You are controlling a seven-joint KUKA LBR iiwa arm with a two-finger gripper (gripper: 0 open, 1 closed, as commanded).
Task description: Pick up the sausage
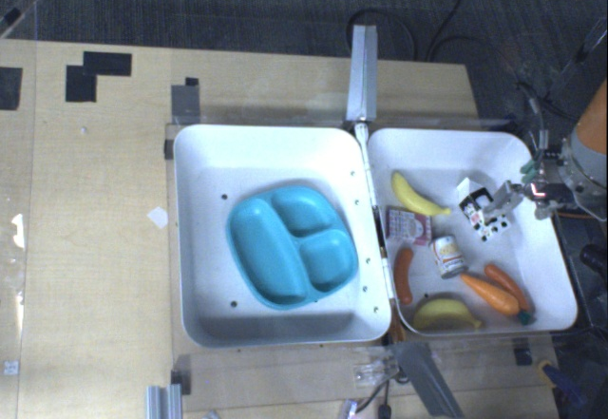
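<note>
1. I see the sausage (404,275), reddish-brown, lying lengthwise against the left wall of the right bin (556,246), untouched.
2. Just above it lies a small pink-and-white packet (403,225); its print is too small for me to read.
3. To its right stands a small can (447,256) with a label I cannot make out.
4. A yellow banana (418,197) lies further up, and a second banana (446,313) sits at the bin's near edge beside two orange carrots (494,292).
5. The gripper (494,208) hangs over the bin's upper right, well apart from the sausage, holding nothing I can see; how far it is open I cannot tell.
6. The left bin (199,218) holds a blue divided plate (290,244).
7. Both bins rest on the pale wooden surface (85,218).
</note>
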